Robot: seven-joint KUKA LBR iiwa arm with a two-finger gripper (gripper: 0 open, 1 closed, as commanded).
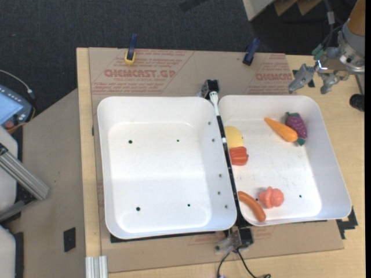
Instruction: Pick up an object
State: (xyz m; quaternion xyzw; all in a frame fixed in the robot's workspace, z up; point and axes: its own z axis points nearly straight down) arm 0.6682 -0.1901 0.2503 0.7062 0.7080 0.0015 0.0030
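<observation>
The likeliest failure from here is a poor choice of target; the five toy foods all lie in the right shallow white plastic bin [324, 149], and most sit in pairs or against a wall, so a descent aimed between two of them could close on nothing or nudge both aside. The orange plastic carrot [281, 129] touches the purple plastic bunch of grapes [296, 125] near the far right corner; jaws coming down there might catch the rounded grapes off-centre and let them slip. The yellow rounded plastic piece [233, 136] and the red plastic pepper [239, 155] sit together hard against the divide between the bins, where one finger would probably strike the bin wall. At the near edge the orange-red plastic sausage [252, 206] lies just beside the pink plastic lump [271, 197], close to the rim; a grasp there risks pushing either toy up against the lip. The left shallow white plastic bin [116, 155] sits alongside on the brown cardboard-covered counter [93, 86].

The grey arm's wrist stands at the upper right of the camera view, beyond the far right corner of the right bin and over the counter, apart from every toy; the metal two-finger gripper [313, 80] hangs below it with its jaws spread and nothing between them; it would have to travel inward and down over the bin before any grasp, I judge.
</observation>
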